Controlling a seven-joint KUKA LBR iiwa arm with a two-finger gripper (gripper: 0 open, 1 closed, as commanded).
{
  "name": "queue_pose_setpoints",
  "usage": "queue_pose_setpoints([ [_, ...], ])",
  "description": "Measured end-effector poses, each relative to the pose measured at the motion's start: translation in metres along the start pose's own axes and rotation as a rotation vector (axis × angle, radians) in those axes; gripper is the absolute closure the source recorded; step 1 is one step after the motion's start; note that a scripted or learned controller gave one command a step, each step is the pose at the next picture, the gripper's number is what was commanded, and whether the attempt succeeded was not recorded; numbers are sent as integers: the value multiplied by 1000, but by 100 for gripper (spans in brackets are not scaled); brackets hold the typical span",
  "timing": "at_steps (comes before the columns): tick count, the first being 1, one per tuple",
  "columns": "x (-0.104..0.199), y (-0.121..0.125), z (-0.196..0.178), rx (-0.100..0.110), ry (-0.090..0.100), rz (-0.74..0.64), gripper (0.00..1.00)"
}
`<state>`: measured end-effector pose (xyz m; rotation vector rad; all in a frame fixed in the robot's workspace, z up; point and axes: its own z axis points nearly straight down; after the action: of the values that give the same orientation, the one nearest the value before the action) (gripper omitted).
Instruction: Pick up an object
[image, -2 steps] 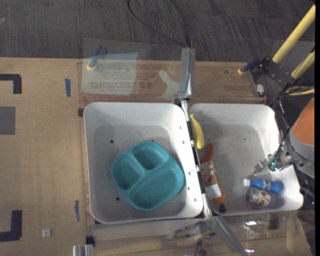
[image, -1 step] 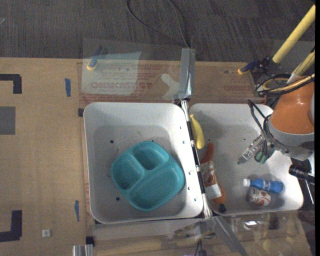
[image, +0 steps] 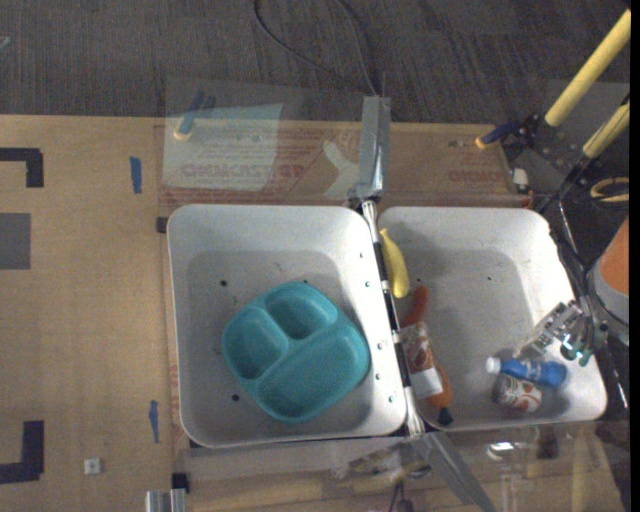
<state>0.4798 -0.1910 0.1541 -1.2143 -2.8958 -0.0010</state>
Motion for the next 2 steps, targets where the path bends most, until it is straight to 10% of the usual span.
queue_pose_setpoints([
  [1, -7, 79, 29, -1, -4, 60, 0],
  [2, 19, 18, 30, 0, -1, 109, 0],
])
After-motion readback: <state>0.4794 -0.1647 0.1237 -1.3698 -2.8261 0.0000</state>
